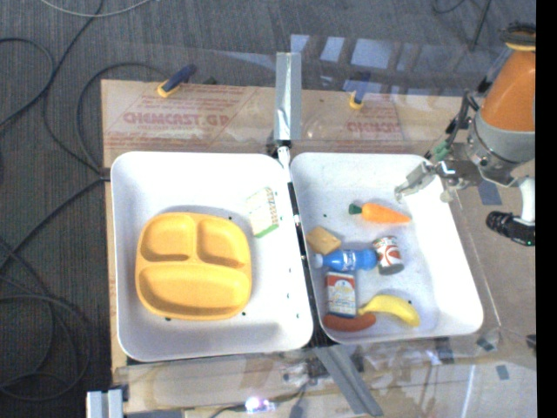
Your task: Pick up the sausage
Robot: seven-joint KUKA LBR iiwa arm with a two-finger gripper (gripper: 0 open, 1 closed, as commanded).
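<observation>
The left bin (122, 233) holds a yellow tray (195, 266) with three compartments, and a small white card (262, 211) with green print, too small to read, leans against the bin's right wall. Behind the bins, faint red lettering on the bench board (178, 118) is not clear enough to make out.

In the right bin (466, 268), the sausage (349, 322) lies at the front left corner: a short, dark red, slightly curved link, flat on the floor. It touches the bottom of a small box (342, 295) with a red and yellow label I cannot read. Above that box lies a blue bottle (345, 259) on its side, beside a tan block (323, 239). A can (389, 255) with red and white markings sits just right of the bottle. A banana (391, 309) lies just right of the sausage, and a carrot (381, 212) lies further back.

The gripper (406, 190) hangs over the bin's back right part, well apart from the sausage; whether its fingers are apart or together, I cannot tell.
</observation>
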